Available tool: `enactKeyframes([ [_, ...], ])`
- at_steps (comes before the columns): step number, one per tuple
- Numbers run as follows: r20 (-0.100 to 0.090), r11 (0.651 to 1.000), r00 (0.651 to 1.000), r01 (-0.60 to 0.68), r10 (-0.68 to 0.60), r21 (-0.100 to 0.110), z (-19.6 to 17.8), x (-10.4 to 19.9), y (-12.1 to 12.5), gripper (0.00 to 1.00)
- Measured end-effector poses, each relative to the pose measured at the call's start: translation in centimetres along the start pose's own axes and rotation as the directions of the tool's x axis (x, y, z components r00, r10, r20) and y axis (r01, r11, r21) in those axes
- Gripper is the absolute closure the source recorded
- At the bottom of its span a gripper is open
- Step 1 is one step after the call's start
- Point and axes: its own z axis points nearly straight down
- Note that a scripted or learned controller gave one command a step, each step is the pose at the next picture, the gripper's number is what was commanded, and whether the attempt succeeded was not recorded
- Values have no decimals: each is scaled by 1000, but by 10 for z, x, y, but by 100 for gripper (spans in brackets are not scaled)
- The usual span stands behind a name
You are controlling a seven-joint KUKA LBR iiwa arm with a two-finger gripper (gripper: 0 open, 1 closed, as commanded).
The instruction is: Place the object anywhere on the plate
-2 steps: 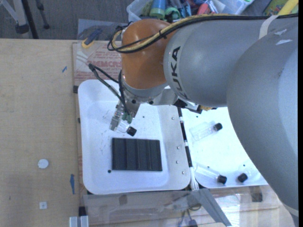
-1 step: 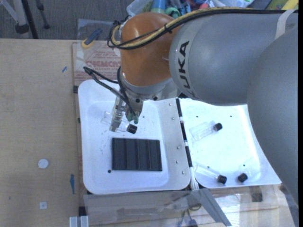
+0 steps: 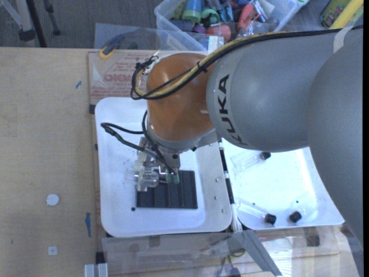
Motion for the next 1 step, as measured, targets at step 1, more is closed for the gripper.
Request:
enactKeyframes([
  [1, 5, 998, 998, -63, 63, -4, 83, 31, 0, 100],
])
